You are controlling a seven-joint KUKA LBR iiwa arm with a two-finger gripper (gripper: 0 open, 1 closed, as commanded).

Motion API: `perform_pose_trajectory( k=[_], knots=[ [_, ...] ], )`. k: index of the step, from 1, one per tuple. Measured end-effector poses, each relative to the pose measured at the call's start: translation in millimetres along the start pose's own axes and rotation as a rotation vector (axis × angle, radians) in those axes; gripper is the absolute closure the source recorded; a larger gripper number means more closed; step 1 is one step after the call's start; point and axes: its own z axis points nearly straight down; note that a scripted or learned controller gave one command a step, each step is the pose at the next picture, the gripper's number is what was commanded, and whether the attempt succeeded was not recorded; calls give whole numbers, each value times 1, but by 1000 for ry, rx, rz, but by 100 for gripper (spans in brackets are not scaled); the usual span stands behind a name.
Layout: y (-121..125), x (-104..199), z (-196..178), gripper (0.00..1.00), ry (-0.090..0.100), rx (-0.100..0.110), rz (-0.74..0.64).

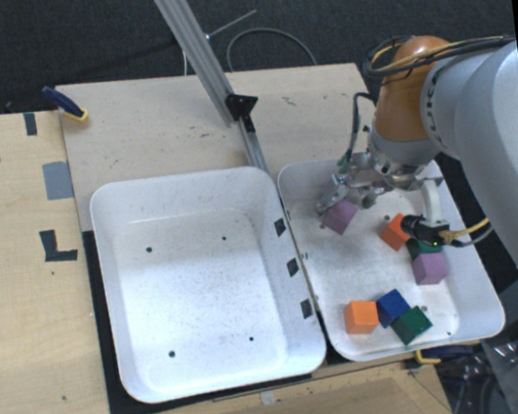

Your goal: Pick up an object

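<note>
My gripper (pixel 346 201) hangs over the upper part of the right bin (pixel 472 315), with the arm reaching in from the right. A light purple block (pixel 340 217) sits tilted right at the gripper's tip, touching it from below. The view does not show whether the block is gripped or just resting under the tool. To the right lie a small orange block (pixel 393 231), a dark green block (pixel 426 246) and a second purple block (pixel 430 268).
Near the right bin's front edge an orange cube (pixel 360 316), a blue block (pixel 392 305) and a green block (pixel 412 325) sit close together. The left bin (pixel 116 267) stands beside it. A metal post (pixel 206 57) slants above the bins.
</note>
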Motion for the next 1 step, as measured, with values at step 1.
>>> perform_pose_trajectory(
  k=[1],
  knots=[
    [29, 37, 1, 0, -9, 19, -3]
  ],
)
